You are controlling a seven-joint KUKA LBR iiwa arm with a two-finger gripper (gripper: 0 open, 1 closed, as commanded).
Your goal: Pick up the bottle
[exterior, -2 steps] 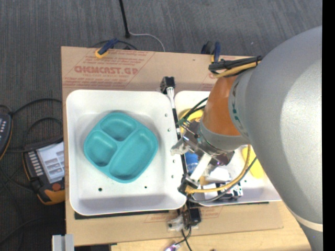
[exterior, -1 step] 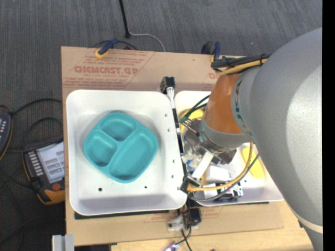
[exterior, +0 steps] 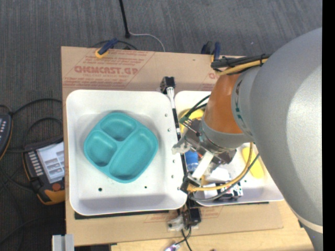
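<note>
The surface is seen as a flat brown board with red printed lettering, laid over a floor of dark grey ribbed carpet. A yellow-handled clamp is fixed at the board's far edge, and a thin black cable is run across the carpet behind it. To the left of the board, a handheld control unit with a grey face and orange trim is set on the floor among dark cables.

Two shallow white bins with rounded corners and smooth, slightly glossy walls are placed side by side. In the left bin a teal plastic tray, rounded and divided into three compartments, is laid near the middle. The right bin is largely covered by the arm, whose matte grey shell and orange band are seen above the wrist.

The claw is lowered into the near left part of the right bin, among yellow and white items that cannot be told apart. Something blue, possibly the bottle, is glimpsed just beside the claw, against the bin's left wall. Whether the claw is spread or closed, and whether anything is gripped, cannot be told.
</note>
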